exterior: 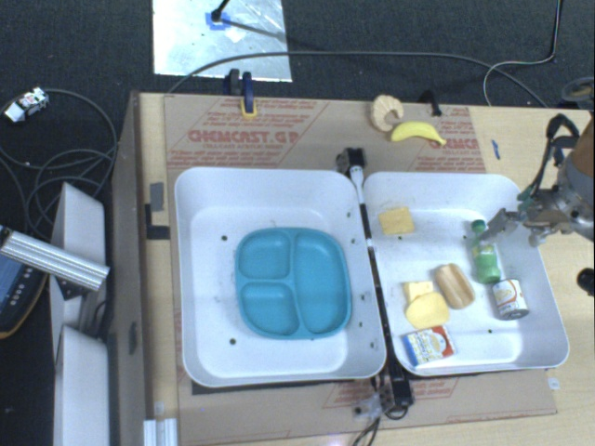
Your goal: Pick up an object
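Lying in the right bin (pixel 548 337), near its right wall, is a green bottle (pixel 484 258), with its cap toward the bin's far side. Just above and right of that bottle hangs the end effector (pixel 509 219), at the bin's right rim; whether it is spread or pressed together cannot be told, and nothing is visibly pinched in it. Close to the bottle's near end, toward the bin's near right corner, lies a small can (pixel 509 298) with a red and white label. Left of the can sits a hot dog bun (pixel 455 285), touching a yellow block (pixel 425 307), and at the bin's near edge lies a red and white packet (pixel 429 346). A pale yellow square (pixel 397 221) rests apart near the bin's far left corner. Across the shared wall, the left bin (pixel 209 203) holds a blue divided plate (pixel 293 282) in its middle. Beyond the bins, at the counter's far edge, a banana (pixel 416 133) lies just beside a tan round piece (pixel 386 111)
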`<state>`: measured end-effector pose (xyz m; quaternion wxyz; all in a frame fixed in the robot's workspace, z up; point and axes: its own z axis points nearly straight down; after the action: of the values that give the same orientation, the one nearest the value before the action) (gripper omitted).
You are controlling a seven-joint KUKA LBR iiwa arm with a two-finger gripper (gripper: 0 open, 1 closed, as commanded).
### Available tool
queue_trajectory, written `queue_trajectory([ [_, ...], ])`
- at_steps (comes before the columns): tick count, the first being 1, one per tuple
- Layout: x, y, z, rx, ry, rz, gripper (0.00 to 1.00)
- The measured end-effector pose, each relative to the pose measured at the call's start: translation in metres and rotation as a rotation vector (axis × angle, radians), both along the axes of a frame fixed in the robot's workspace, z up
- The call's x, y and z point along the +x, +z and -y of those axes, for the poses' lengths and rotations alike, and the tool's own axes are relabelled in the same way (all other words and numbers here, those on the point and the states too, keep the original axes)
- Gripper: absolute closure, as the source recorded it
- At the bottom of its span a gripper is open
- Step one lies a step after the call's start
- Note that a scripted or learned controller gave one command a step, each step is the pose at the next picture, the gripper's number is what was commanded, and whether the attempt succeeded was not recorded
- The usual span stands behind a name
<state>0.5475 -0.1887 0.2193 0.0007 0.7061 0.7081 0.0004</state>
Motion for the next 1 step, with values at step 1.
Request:
queue_trajectory([
  [1,0.0314,-0.1344,0.0136,-0.001,0.000,0.002,0.00],
])
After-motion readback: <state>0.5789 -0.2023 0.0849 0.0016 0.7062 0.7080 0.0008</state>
